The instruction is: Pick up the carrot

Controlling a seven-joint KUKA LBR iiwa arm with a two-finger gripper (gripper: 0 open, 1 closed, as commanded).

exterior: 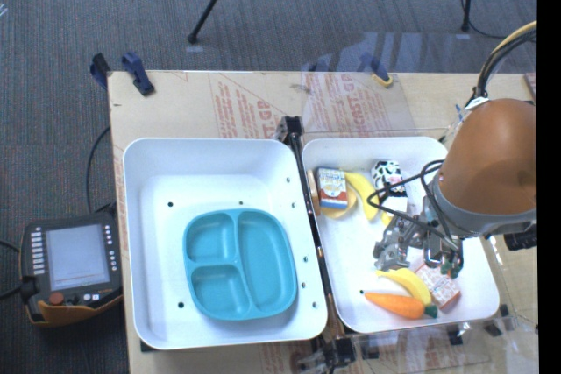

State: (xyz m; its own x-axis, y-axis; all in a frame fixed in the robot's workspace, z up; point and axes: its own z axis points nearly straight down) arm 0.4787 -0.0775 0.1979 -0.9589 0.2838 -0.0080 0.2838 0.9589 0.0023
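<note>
The carrot [396, 304], orange with a green tip, lies near the front edge of the right bin [478, 300]. A yellow banana [406, 280] rests just behind it, touching it. My gripper [414, 251] hangs under the orange wrist band, just above and behind the banana and the carrot. From this angle the arm hides much of the gripper. Nothing can be seen held in it.
The right bin also holds a small snack box [331, 188], a second banana [362, 194], a black-and-white cow toy [387, 175] and a small packet [440, 285] next to the carrot's green tip. The left bin [149, 188] holds a blue divided plate [239, 263].
</note>
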